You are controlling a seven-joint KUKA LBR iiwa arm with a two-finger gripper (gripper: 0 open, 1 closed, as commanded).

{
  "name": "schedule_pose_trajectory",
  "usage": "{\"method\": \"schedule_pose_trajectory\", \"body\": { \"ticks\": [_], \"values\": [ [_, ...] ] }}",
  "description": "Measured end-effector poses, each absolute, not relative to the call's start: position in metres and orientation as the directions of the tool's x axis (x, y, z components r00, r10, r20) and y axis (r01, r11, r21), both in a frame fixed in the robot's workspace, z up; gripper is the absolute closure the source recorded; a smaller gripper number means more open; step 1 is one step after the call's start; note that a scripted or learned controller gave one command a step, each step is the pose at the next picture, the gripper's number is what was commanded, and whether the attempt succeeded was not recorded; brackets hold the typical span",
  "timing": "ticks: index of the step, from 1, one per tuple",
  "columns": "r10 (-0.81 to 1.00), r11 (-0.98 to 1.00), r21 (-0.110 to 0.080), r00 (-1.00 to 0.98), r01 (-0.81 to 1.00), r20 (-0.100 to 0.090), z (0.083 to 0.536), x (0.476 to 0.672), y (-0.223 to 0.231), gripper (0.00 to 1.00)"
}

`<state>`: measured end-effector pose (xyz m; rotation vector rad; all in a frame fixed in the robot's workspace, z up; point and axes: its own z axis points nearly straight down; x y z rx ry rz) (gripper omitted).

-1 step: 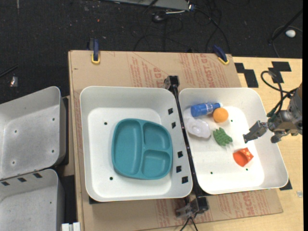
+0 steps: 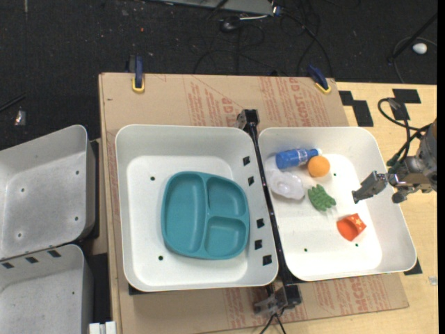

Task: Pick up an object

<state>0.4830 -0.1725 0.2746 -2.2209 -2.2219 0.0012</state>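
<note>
The right bin (image 2: 361, 256) holds a blue bottle (image 2: 295, 158) lying on its side, an orange ball (image 2: 318, 166), a pale translucent lump (image 2: 287, 184), a green leafy piece (image 2: 321, 197) and a red-orange block (image 2: 351, 226). My gripper (image 2: 384, 188) hangs over that bin's right rim, to the right of the green piece and above the red-orange block. Its two dark fingers are spread open, with nothing between them.
In the left bin (image 2: 139, 256) lies a teal divided plate (image 2: 206, 215). Both bins sit on a cardboard sheet (image 2: 208, 92) held by two clamps (image 2: 138, 75) at the back. Spare white trays (image 2: 42, 186) lie off to the left. Cables run across the dark floor behind.
</note>
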Motion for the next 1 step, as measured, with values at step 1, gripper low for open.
{"method": "schedule_pose_trajectory", "body": {
  "ticks": [1],
  "values": [
    [1.000,-0.002,-0.005,0.002,1.000,0.001,0.2226,0.4840,-0.1824,0.00]
  ]
}}
